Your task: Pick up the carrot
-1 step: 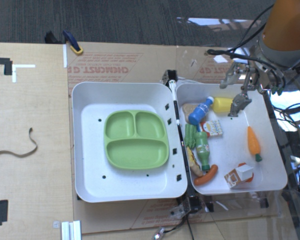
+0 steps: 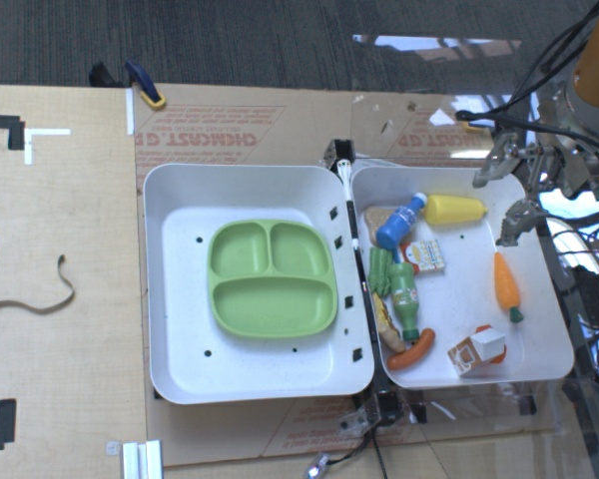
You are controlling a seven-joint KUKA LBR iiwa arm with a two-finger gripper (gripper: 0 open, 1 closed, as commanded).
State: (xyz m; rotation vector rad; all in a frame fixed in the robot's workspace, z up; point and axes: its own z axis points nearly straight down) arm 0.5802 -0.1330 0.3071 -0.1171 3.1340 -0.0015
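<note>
The carrot (image 2: 505,280) is orange with a dark green tip and lies lengthwise near the right wall of the right bin (image 2: 539,362). My gripper (image 2: 506,196) hovers over the bin's upper right corner, a short way beyond the carrot's top end and apart from it. It is open, with one grey finger (image 2: 490,168) further back and the other (image 2: 514,222) nearer the carrot. Nothing is between them.
The right bin also holds a yellow squeeze bottle (image 2: 454,209), a blue bottle (image 2: 399,223), a green bottle (image 2: 404,302), a small carton (image 2: 427,256), a sausage (image 2: 411,350) and a brown-and-white carton (image 2: 479,350). A green divided plate (image 2: 273,277) sits in the left bin (image 2: 170,267). Cables hang at the right.
</note>
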